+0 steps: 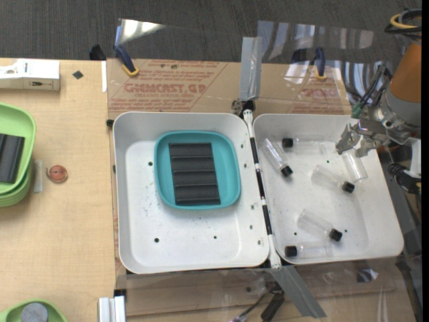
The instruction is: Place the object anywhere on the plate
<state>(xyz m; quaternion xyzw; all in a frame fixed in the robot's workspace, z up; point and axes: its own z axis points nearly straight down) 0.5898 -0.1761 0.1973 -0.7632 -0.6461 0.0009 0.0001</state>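
Observation:
A teal square plate (pixel 230 173) with a black ridged insert (pixel 194 174) lies in the left white bin (pixel 134 200). Several clear plastic vials with black caps are scattered in the right bin (pixel 382 227): one near the divider (pixel 273 154), one in the middle (pixel 327 178), one at the right (pixel 355 168) and two near the front (pixel 314 223). My gripper (pixel 354 141) hangs over the right bin's far right side, just above the upper end of the right vial. It is apart from the plate.
A loose black cap (pixel 288 142) lies at the back of the right bin. Cardboard and clear sheeting stand behind both bins. Green dishes (pixel 13 156) and a small orange disc (pixel 57 173) sit on the wooden bench to the left.

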